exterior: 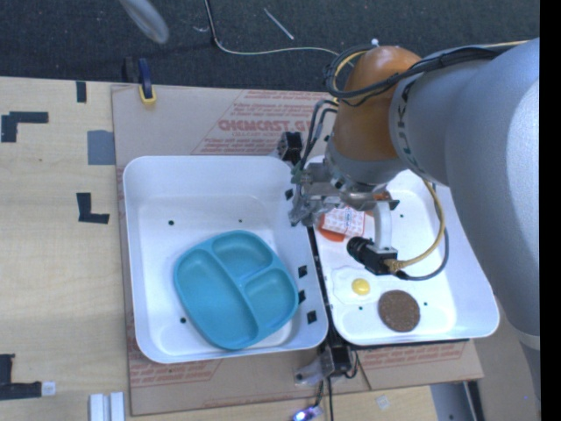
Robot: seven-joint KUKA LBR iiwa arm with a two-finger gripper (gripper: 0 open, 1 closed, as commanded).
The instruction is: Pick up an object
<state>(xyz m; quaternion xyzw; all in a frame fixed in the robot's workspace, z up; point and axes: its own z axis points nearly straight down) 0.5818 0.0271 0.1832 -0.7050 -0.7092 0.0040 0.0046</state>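
Observation:
In the left bin point(149, 200) lies a blue divided plate point(235, 288), toward the front. The right bin point(465, 279) holds a fried egg toy point(353, 288), a brown round cookie point(399, 310) and an orange-and-white packet point(340, 224) partly under the arm. My gripper point(308, 207) hangs low over the wall between the two bins, just left of the packet. Its fingers are hidden by the wrist and its fittings. Nothing shows as held.
A black connector with a yellow cable point(372, 256) dangles from the wrist over the right bin. The big grey arm covers the right bin's far side. Both bins rest on a cardboard sheet point(228, 121) on the wooden bench.

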